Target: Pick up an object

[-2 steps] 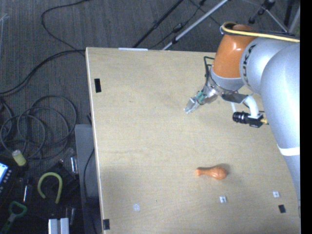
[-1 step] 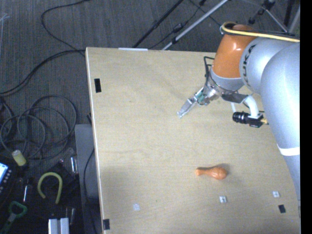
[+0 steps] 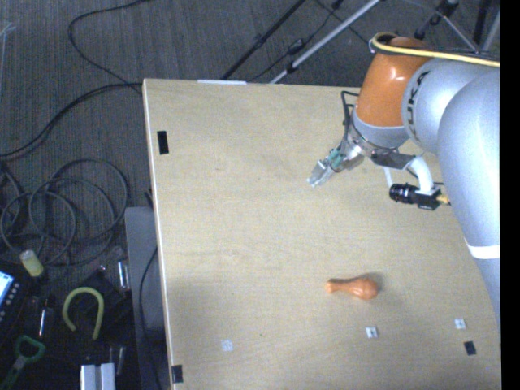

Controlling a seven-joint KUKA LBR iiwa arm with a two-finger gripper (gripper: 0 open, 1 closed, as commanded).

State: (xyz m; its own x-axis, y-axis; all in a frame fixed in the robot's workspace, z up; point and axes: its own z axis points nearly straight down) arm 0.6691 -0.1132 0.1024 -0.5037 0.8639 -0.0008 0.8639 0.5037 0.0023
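My gripper (image 3: 323,171) reaches in from the right side of the wooden board (image 3: 244,242), hanging over the board's upper middle area. Its two pale fingers (image 3: 329,167) point down and to the left, their tips drawn close together with only a narrow gap visible; nothing lies between them, so I hold no object. Behind the gripper, my orange band (image 3: 388,88) and grey arm (image 3: 463,145) rise toward the board's upper right corner, and a small black fitting (image 3: 414,194) projects from the wrist just right of the gripper.

The task's object, an orange pear-shaped piece (image 3: 355,287), lies flat on the board, below my gripper and well apart from it, toward the board's lower right part. Its narrow end points left and its rounder end right.

A black marker (image 3: 162,141) sits near the board's upper left edge, and small pale markers (image 3: 371,331) lie near its lower edge, just below the orange piece. Left of the board, on the dark floor, coiled cables (image 3: 65,210) and a green hook-shaped tool (image 3: 81,307) rest.
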